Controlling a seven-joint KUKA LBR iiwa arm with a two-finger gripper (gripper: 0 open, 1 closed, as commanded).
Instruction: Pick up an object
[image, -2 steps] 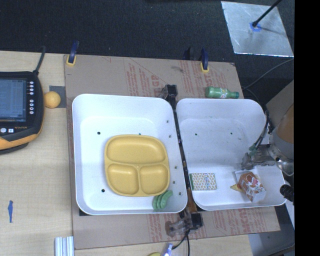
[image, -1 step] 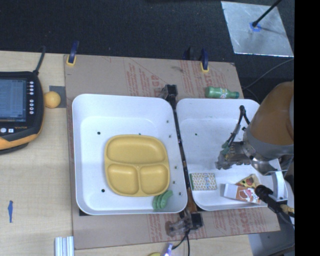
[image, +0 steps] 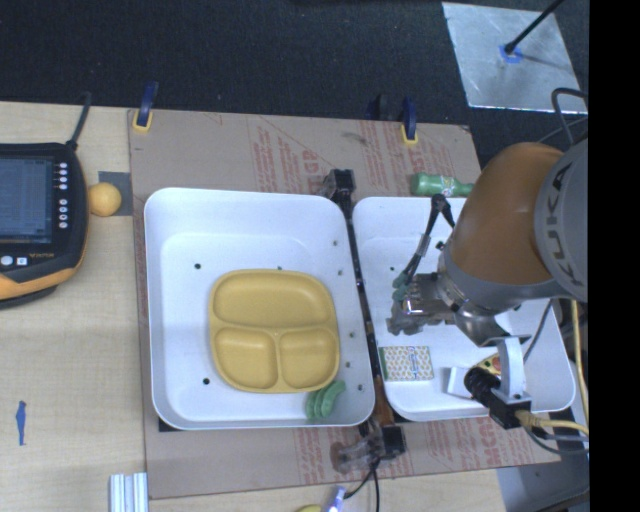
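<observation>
Camera view: looking down on the counter (image: 80, 330), two white bins side by side, arm coming in from the right of the frame.
Hand: the hand (image: 408, 312) sits low over the right bin (image: 385, 225), near that bin's left wall, about mid-height in the frame.
Nearest thing: a small patterned packet (image: 406, 363) lies flat just below the hand, toward lower centre-right; looks roughly square, so no real long axis to line up with.
Other candidates: green lump (image: 324, 402) at the left bin's lower right corner, next to the yellow divided tray (image: 274, 330); both further left.
Hand state: honestly can't tell whether it's spread or pressed together, too dark and cluttered there.
Holding: nothing I can make out between its tips.
My guess: a short drop toward the bottom of the frame gets it onto the packet.
</observation>
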